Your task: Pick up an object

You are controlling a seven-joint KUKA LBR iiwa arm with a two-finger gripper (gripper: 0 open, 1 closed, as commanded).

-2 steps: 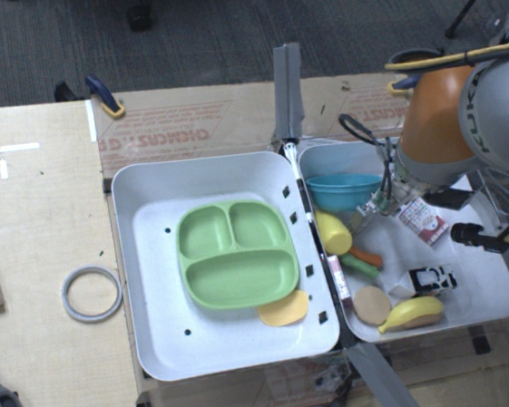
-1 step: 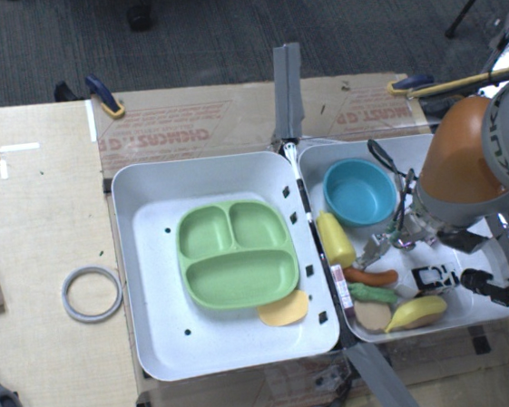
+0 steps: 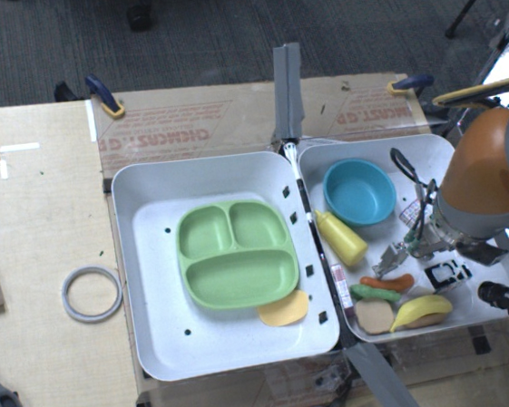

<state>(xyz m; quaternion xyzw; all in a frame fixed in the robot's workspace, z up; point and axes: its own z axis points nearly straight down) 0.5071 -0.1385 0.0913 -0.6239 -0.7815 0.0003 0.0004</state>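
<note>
Gripper [image 3: 396, 259] low in right bin [image 3: 417, 143], finger state unreadable, nothing visibly held. Carrot [image 3: 387, 281] just below: light, stiff, smooth plastic toy, likely slippery; grasp across mid-body.

Red print on cardboard [image 3: 227, 123] behind the bins, upside down and mirrored, too blurred to read surely, small label on yellow bottle [image 3: 342, 238] illegible, no other readable text
</note>
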